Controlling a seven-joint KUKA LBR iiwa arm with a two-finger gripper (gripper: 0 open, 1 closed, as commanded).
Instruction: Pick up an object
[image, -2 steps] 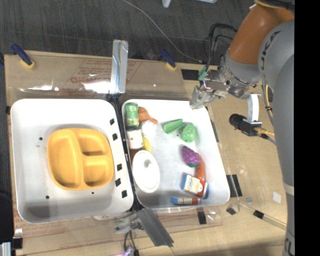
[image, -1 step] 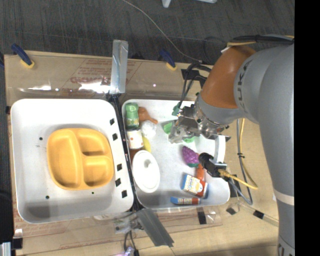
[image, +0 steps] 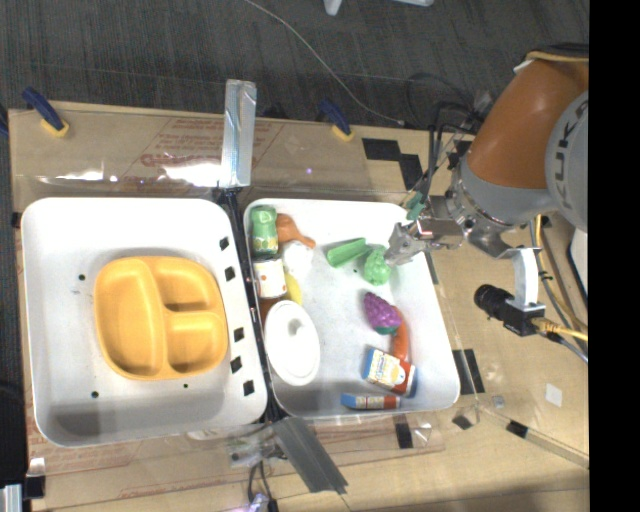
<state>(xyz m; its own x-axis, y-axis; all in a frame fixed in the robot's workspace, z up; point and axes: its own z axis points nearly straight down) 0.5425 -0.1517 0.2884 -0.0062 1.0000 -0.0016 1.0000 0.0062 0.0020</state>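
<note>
Camera view has the gripper (image: 403, 243) sitting low at the right bin's (image: 440, 340) far right corner, just beside a small green toy (image: 376, 267). Can't tell how its tip is set from this angle. My worry: that toy is wedged between a green pepper-looking piece (image: 346, 251) and the purple grapes (image: 381, 312), so a sloppy close probably nudges it away or snags a neighbour.
</note>
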